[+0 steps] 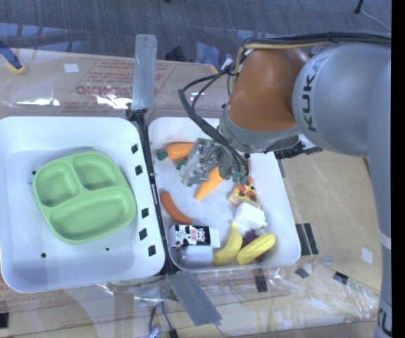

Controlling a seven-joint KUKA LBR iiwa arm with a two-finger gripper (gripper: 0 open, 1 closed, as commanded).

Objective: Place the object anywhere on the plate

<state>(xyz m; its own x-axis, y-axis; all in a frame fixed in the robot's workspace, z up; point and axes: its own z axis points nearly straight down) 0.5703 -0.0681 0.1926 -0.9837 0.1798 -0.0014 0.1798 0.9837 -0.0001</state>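
carrot (211,184), lying in the right bin (276,196) among toy foods, is crowded by the lowered hand (206,162), whose grip cannot be told, while the green plate (84,196) is left waiting in the left bin (12,189).

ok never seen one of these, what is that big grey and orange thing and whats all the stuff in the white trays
The big grey and orange thing is a robot arm, reaching in from the right of the picture. One fixed camera looks down at a slant on a bench with two shallow white bins.

The left bin holds a green plate with three compartments. The right bin holds toy food: two carrots, a reddish sausage, a yellow banana, a black-and-white carton and a few smaller pieces.

At the arm's end is a metal gripper, low over the carrots. I cannot tell whether it holds anything.
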